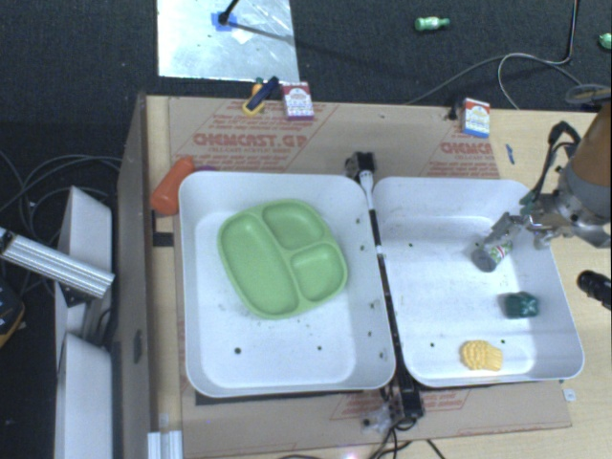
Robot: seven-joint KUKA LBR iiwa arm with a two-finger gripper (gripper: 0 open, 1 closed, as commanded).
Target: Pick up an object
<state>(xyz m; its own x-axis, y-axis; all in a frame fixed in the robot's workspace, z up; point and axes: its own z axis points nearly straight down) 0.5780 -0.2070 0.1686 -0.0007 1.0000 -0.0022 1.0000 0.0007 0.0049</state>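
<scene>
Left bin (pixel 206 352): holds one green plate (pixel 282 256) with three compartments, all bare. The plate sits in the upper-middle part of the bin, slightly rotated, not touching the walls. A few dark specks dot the bin floor below it.

Outside the left bin, at its upper-left corner: an orange object (pixel 170 185) lying on the bench, just beside the rim.

On the cardboard sheet above the bins: a yellow-and-black item (pixel 259 95) and a small red-and-white box (pixel 298 100) next to each other; a second red-and-white box (pixel 475 118) farther right.

Right bin (pixel 430 208): three objects, all toward its right half.
- Small can (pixel 490 253), grey with a green label, lying tilted near the upper right.
- Dark teal block (pixel 521 304), below and right of the can, apart from it.
- Yellow corn-like piece (pixel 481 355), near the bottom edge, well apart from the other two.

Gripper (pixel 505 229): reaches in over the right rim, low over the bin. One finger tip is at the can's upper end, touching or nearly so. Cannot tell whether the fingers are spread or pressed together, nor whether the can lies between them.
</scene>
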